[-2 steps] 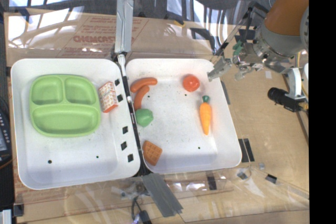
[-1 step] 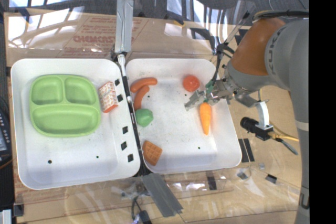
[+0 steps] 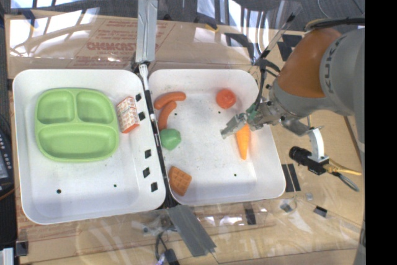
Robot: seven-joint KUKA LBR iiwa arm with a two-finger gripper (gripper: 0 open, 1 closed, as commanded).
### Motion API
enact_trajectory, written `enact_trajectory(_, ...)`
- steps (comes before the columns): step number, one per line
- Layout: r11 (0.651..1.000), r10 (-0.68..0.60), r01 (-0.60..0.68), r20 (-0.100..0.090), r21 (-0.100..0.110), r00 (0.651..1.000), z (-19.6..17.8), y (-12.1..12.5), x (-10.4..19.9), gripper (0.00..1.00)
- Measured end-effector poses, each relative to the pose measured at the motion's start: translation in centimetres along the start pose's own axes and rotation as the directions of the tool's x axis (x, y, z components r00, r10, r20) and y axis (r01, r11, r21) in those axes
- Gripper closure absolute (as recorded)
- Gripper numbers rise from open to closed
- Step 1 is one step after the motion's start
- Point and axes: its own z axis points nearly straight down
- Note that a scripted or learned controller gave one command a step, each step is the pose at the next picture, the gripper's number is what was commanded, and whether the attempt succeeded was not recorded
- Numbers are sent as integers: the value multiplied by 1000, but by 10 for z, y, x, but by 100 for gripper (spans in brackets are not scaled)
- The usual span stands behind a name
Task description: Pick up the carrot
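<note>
1. Nearest the camera, a waffle (image 3: 180,180) lies at the right bin's (image 3: 205,195) front edge.
2. Carrot (image 3: 244,140) sits near that bin's right wall; gripper (image 3: 243,124) is at its top end; whether it grasps, I cannot tell.
3. Judged so: reach done; lift remains.

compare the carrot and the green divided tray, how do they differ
The carrot is orange, small and tapered; the green divided tray is much larger, with three compartments. The carrot lies in the right bin beside the tool; the tray sits in the left bin.
</note>
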Motion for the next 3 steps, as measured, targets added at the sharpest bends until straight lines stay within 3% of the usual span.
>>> enact_trajectory(1,1000,12,-12,5,-28,1000,55,25,0,0)
enact_trajectory(2,1000,20,-20,-4,-19,1000,57,44,-1,0)
enact_trajectory(3,995,102,-102,3,-7,995,-20,109,-13,0)
